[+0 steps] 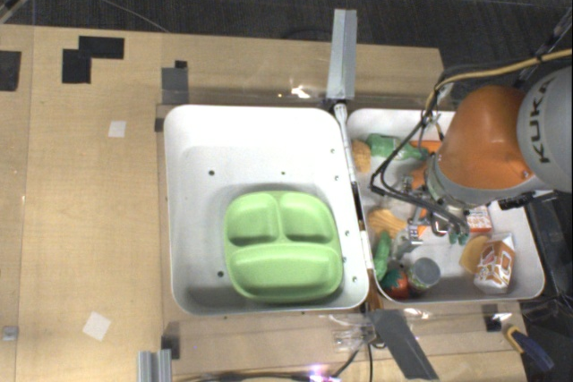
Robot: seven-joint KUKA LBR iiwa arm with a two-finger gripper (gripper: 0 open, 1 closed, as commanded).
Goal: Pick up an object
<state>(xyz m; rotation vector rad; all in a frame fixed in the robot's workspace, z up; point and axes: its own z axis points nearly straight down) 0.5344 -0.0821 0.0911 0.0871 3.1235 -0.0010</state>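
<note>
The right bin (537,282) holds several small objects. A grey round cup (424,271) lies near its front edge, with a red item (397,284) beside it on the left. A green piece (382,250) and a yellow-orange piece (385,219) lie along the left wall. A white and orange packet (491,262) rests at the front right. At the back are a green item (383,144) and a yellow item (362,158). My gripper (428,226) hangs low over the middle of this bin, just behind the grey cup. The orange wrist band (483,139) hides the bin's centre.
The left bin (197,139) holds a green divided plate (283,244) towards its front. A metal post (341,58) stands behind the wall between the two bins. Black cables (403,148) loop off the wrist over the right bin's back.
</note>
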